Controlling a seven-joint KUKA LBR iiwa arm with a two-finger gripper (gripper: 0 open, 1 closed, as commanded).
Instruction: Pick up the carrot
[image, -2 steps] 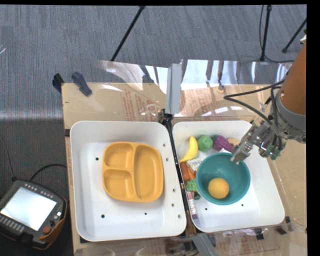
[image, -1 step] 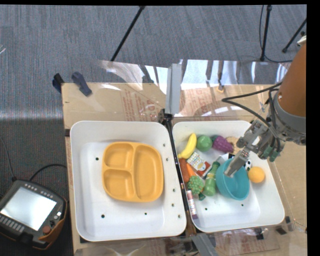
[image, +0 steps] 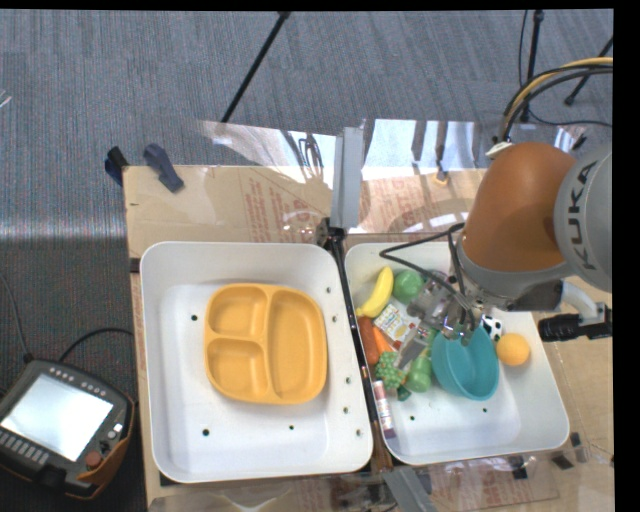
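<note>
Carrot (image: 371, 343), the orange piece wanted here, lies in the right bin (image: 545, 425) close to its left wall, just below the banana (image: 378, 292) and beside a small printed card (image: 397, 320); only part of it shows, since green toys crowd its right side. The gripper (image: 418, 345) hangs over the middle of this bin, reaching in from the right, its metal fingers (image: 410, 352) pointing down and to the left, toward the cluster beside the carrot. The fingers look only narrowly parted, and nothing can be seen held between them; their tips sit over or against a knobbly green toy (image: 391, 368), though whether they touch it is hard to tell from this angle. A teal bowl (image: 467, 367) rests just right of the gripper, partly under the wrist, and a round green piece (image: 407, 284) sits at the far side near the banana. An orange ball-like fruit (image: 513, 349) lies to the right of the bowl, with a small black-and-white object (image: 490, 325) just beyond it. A thin marker-like stick (image: 383, 405) lies along the bin's left wall nearer the camera. The left bin (image: 170, 420) holds a yellow divided tray (image: 266, 342), set flat near its centre, well apart from the arm. The arm's orange band (image: 515, 205) looms over the far right corner.
</note>
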